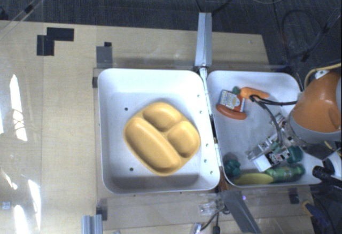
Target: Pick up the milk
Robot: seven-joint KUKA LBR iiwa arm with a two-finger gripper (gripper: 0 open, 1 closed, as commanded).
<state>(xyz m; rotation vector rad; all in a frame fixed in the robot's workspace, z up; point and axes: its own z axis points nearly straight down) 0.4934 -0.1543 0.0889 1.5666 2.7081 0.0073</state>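
At right bin's far end, milk carton [230, 99] lies well apart from end effector [270, 151], grip state indiscernible.

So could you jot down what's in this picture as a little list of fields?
left bin: yellow divided plate
right bin: small milk carton, hot dog, carrot, banana, green vegetable, dark green piece
arm: enters from the right, above the right bin
gripper: low over the bin's near side, apart from the milk carton
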